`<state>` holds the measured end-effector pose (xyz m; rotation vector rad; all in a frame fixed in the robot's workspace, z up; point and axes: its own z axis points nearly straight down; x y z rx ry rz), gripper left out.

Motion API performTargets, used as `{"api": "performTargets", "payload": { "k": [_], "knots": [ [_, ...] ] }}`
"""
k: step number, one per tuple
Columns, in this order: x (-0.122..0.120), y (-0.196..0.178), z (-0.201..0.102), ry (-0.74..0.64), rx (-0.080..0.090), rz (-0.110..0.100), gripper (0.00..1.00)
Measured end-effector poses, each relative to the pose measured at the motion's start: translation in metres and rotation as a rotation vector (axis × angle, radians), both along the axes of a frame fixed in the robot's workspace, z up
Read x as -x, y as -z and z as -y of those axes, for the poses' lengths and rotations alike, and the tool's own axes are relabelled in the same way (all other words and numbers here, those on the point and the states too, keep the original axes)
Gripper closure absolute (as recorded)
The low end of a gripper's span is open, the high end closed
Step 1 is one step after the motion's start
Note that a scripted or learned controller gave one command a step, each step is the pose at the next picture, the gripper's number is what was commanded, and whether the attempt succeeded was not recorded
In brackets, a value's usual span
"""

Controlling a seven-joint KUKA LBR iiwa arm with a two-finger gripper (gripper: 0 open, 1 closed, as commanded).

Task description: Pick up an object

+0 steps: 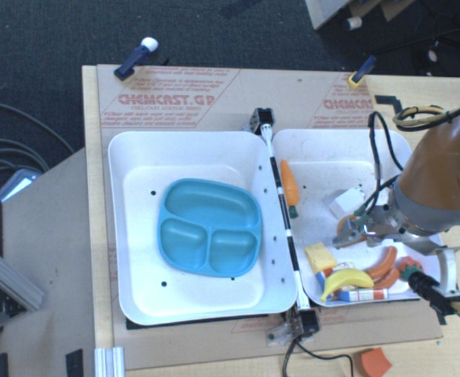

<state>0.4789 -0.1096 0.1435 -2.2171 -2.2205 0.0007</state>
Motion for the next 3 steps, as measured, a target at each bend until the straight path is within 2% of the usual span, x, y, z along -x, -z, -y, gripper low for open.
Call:
{"api": "performTargets", "payload": {
  "k": [1, 2, 3],
  "knots": [
    [-0.015, -0.075, -0.057, 0.000, 0.001, 0.003, 1.00],
    [0.000, -0.108, -0.068, 0.001, 0.002, 0.002, 1.00],
    [-0.064, -0.100, -0.039, 0.001, 0.003, 0.003, 1.00]
  ]
}}
